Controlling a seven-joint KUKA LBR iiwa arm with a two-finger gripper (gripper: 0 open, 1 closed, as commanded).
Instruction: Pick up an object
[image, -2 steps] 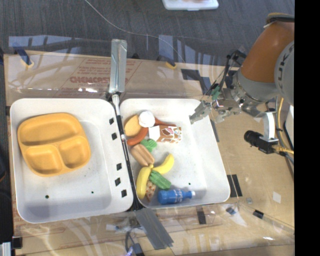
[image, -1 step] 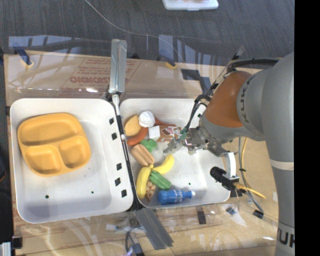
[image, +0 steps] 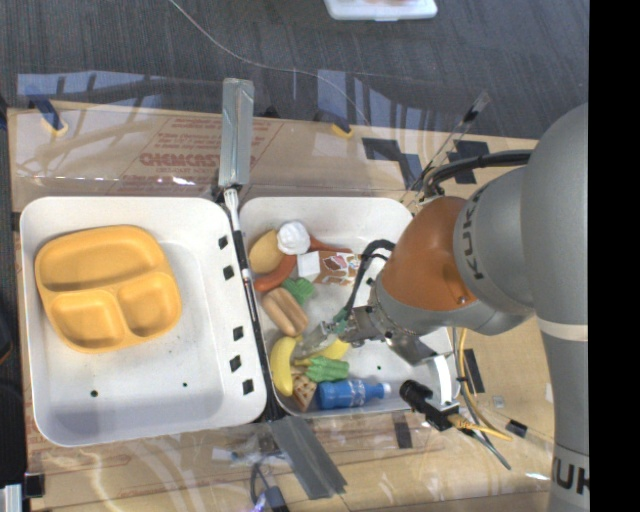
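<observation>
Gripper (image: 322, 340) low in right bin (image: 395, 212), over toy-food heap at 7 o'clock; jaw state cannot tell. Banana (image: 284, 364) underneath looks likeliest target. Yellow tray (image: 103, 286) alone in left bin (image: 130, 412).

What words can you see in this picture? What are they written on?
"KUKA" in white letters, seen in part, on the grey arm near the orange band.
"KU", cut off by the picture's edge, on the arm's lower part.
Faint reddish print on the cardboard behind the bins: too blurred to read surely.
Blue bottle label: too small to read.
</observation>
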